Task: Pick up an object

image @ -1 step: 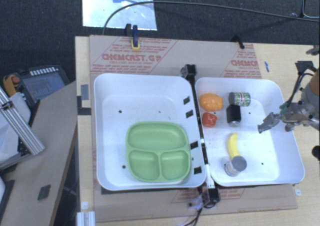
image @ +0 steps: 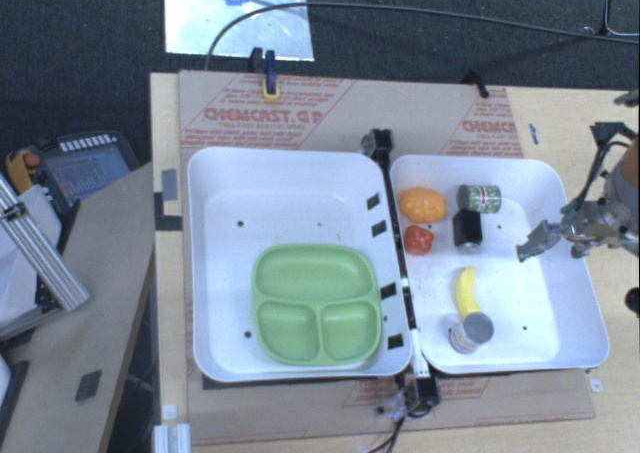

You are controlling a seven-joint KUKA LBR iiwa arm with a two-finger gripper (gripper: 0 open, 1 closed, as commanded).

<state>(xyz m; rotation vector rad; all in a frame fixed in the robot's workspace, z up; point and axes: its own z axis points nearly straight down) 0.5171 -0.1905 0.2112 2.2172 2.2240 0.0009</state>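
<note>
Banana (image: 465,291) (mid-bin) — pincer (image: 537,241) rimward

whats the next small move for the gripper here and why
Probably travel left over the right white bin toward the yellow banana. The gripper sits near the bin's right wall with nothing between its fingers, and the banana lies fairly apart from the orange fruit and black block.
</note>
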